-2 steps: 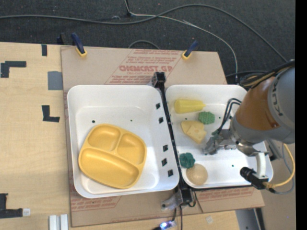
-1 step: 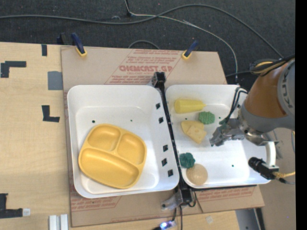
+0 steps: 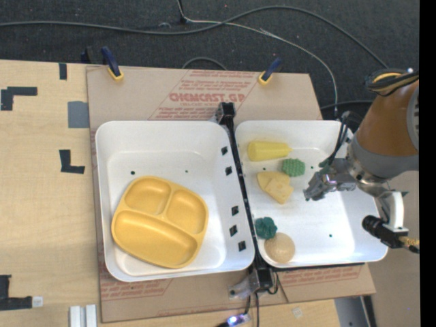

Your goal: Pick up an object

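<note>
Cheese wedge [image 3: 276, 186] lies in the right bin [image 3: 340, 247] unpicked, near the pincer [image 3: 317, 189], whose grip I cannot tell.

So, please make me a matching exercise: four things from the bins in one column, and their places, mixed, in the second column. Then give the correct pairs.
Things:
1. yellow divided plate
2. yellow corn piece
3. beige round piece
4. pincer

Places:
A. near corner of the right bin, beside a dark green piece
B. left bin
C. above the middle of the right bin, right of the cheese wedge
D. far side of the right bin

Pairs: 1-B, 2-D, 3-A, 4-C
</note>
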Motion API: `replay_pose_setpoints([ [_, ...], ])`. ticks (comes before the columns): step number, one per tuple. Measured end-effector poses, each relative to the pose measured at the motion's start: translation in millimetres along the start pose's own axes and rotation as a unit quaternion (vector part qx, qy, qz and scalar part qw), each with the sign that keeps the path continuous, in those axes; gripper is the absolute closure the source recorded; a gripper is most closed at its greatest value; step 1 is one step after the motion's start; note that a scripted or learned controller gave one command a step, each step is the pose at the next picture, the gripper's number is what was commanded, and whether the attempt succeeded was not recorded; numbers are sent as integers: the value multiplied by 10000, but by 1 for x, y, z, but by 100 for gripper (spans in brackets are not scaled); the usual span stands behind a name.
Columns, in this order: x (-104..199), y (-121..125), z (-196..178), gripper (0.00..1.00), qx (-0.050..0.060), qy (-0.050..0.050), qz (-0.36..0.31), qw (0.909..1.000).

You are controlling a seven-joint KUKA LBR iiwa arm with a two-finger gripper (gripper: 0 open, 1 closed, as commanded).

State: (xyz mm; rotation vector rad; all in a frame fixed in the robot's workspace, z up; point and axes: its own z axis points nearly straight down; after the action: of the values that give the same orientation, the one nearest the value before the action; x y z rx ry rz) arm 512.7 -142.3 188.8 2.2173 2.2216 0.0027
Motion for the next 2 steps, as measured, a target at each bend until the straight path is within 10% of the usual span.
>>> replay_pose_setpoints([
  [2,45,18,-55,100,18,10,-20,10000],
])
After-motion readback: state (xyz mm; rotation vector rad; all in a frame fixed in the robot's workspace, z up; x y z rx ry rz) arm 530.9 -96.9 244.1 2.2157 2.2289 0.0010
